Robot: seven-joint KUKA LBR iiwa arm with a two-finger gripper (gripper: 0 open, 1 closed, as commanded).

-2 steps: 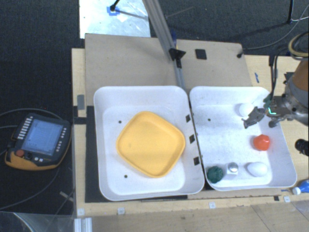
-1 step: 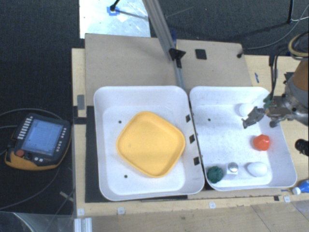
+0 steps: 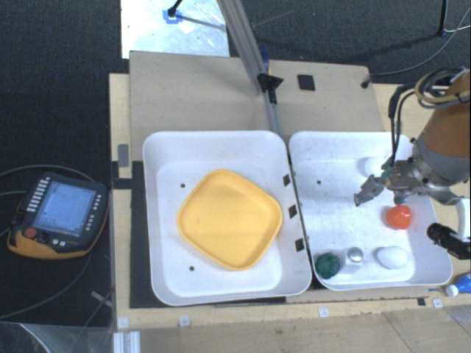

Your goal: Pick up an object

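Observation:
The right bin holds several small objects. An orange-red ball lies towards its right side, a white egg-shaped piece near the front right, a dark green ball at the front left, and a small silver cap between those two. A white round object rests near the back. My gripper hangs over the bin's right half, just up-left of the orange-red ball. It is open, with nothing between its fingers.
The left bin holds a large yellow square plate. A teach pendant lies on the floor at far left. A metal pole slants in at the back. A black part pokes in at the right bin's right rim.

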